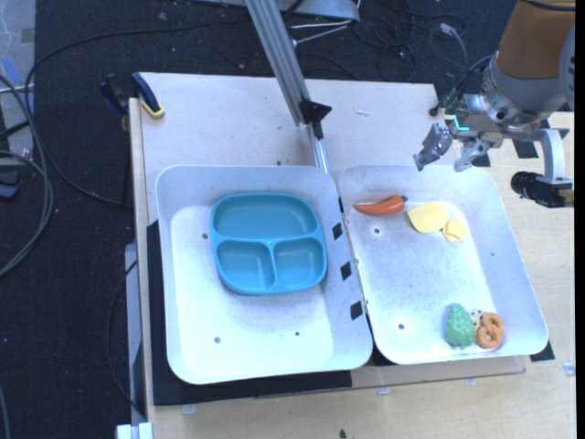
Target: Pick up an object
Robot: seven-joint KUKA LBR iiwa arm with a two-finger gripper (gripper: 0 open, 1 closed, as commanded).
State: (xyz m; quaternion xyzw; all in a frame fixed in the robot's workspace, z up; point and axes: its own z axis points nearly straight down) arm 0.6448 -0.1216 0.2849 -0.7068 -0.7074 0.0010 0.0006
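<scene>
Above the right bin's (512,273) far rim hangs the gripper (452,152), its fingers spread with nothing between them, seemingly poised to descend; nearest below it lies a chilli (379,206), a yellow piece (431,218) just beside that; a green toy (459,326) and pretzel (490,330) sit at the bin's near corner.

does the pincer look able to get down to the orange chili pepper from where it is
Probably yes: the pincer hangs above the right white bin's far edge, and the orange chili pepper lies alone, apart from the yellow piece.
</scene>
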